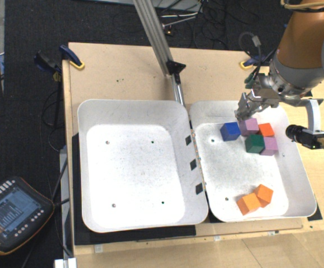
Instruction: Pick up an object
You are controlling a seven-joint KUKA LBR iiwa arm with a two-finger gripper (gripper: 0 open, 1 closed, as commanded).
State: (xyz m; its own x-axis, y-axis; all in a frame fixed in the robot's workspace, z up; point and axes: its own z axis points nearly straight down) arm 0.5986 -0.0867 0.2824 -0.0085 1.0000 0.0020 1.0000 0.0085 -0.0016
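Observation:
My gripper point(246, 115) hangs low over the far part of the right bin point(296, 197), its tip right above a cluster of blocks. Directly under the tip lie a blue block point(229, 131) and a purple block point(251, 125). Beside them sit an orange block point(266, 129), a green block point(255, 143) and a second purple block point(270, 146). Two more orange blocks point(249, 202) point(264, 194) rest near the bin's front. Nothing shows between the fingers.
The left bin point(95, 116) stands beside the right one. A slanted metal pole point(153, 29) crosses the back of the bench. A teach pendant point(11, 214) lies at the lower left, off the bench.

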